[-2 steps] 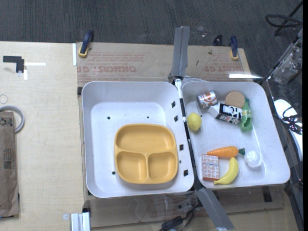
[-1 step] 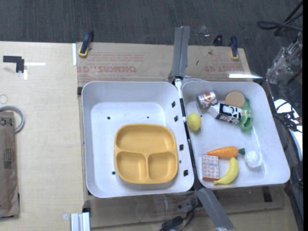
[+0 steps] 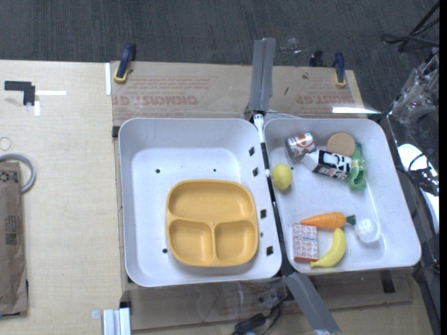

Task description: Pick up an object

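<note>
The right bin (image 3: 391, 187) holds several small objects. A yellow lemon (image 3: 281, 176) lies at its left wall. A red and white can (image 3: 301, 144), a round tan disc (image 3: 341, 144), a black and white carton (image 3: 334, 165) and a green piece (image 3: 358, 172) cluster at the back. Toward the front lie an orange carrot (image 3: 327, 220), a banana (image 3: 333, 250), a small orange and white box (image 3: 305, 242) and a small white cup (image 3: 367, 230).
The left bin (image 3: 140, 187) holds a yellow divided plate (image 3: 211, 222). Cardboard (image 3: 181, 89) lies behind the bins, held by blue clamps (image 3: 126, 61). Cables and metal parts (image 3: 419, 96) crowd the right edge. A brown paper bag (image 3: 10, 236) lies on the wooden bench at the far left.
</note>
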You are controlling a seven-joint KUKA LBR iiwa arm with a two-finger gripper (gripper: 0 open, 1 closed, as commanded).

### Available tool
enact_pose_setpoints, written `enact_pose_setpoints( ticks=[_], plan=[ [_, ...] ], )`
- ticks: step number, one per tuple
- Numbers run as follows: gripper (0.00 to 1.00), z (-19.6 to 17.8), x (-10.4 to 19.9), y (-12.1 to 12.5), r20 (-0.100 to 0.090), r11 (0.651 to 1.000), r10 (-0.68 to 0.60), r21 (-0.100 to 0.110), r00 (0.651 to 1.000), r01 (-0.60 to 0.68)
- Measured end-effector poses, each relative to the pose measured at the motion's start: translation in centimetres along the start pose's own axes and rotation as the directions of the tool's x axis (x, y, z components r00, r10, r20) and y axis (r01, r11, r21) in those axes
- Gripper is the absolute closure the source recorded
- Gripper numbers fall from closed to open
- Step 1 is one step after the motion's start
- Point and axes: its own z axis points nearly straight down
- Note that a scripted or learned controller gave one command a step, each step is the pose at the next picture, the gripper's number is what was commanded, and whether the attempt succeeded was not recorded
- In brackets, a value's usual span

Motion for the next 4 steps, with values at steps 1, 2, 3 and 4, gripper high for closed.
enact_pose_setpoints(
  ticks=[1, 2, 3, 4],
  plan=[
    [1.0, 1.0, 0.8, 0.0, -0.001, 0.963, -0.27, -0.002, 0.963, 0.27],
    [1.0, -0.6, 3.4, -0.2, -0.001, 0.897, -0.442, -0.002, 0.897, 0.442],
    [1.0, -1.4, 5.5, -0.2, -0.001, 0.797, -0.603, -0.003, 0.797, 0.603],
    [1.0, 1.8, 3.2, -0.2, 0.0, 0.689, -0.725, -0.004, 0.689, 0.725]
  ],
)
